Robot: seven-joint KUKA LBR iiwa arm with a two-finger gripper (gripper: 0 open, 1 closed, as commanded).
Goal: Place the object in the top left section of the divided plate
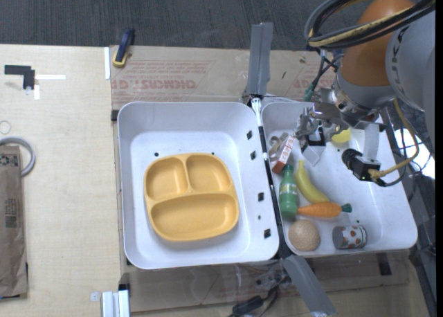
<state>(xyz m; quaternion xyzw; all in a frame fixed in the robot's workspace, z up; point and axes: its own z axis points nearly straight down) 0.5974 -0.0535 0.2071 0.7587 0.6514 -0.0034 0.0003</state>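
Observation:
A yellow divided plate [147, 194] lies in the left bin [131, 136], with two small sections at the top and one wide section below; its top left section [165, 178] has nothing in it. My gripper [310, 131] hangs low over the upper part of the right bin [398, 229], just right of the wall between the bins. Right below it lie a small brown and red bottle [281, 154] and a banana [309, 184]. A yellow object [340, 136] peeks out beside the wrist. I see nothing clearly held.
The right bin also holds a green bottle [288, 194], a carrot [322, 210], a round beige ball [304, 234] and a small printed can [348, 236]. A grey post [260, 59] stands behind the bins. Cables loop over the arm.

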